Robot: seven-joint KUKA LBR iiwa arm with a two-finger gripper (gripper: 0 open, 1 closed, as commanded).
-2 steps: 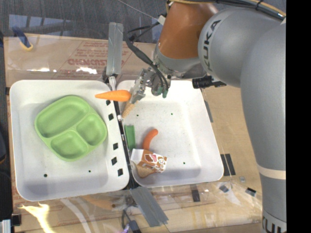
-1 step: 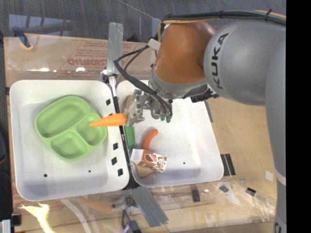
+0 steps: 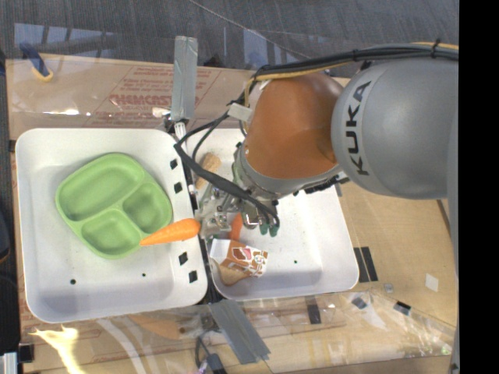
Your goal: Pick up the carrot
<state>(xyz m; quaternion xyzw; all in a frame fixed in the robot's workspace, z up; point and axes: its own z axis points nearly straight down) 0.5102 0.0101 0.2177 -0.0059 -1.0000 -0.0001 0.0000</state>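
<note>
While the grey arm's jaws [image 3: 234,220] hang over the right white bin [image 3: 327,244], I cannot tell their state. An orange tapered plastic carrot [image 3: 169,232] lies across the bins' divider, touching the green sectioned plate [image 3: 109,197]. Approach should be low from above; a brown-white packet [image 3: 243,260] lies close.

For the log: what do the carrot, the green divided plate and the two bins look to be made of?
Carrot: likely plastic toy; uniform orange, smooth, slight sheen.
Green plate: looks like moulded plastic; even matte colour, rounded compartment walls.
Bins: probably thin white plastic; smooth, rounded rims, soft glare. None can be confirmed by look alone.
</note>
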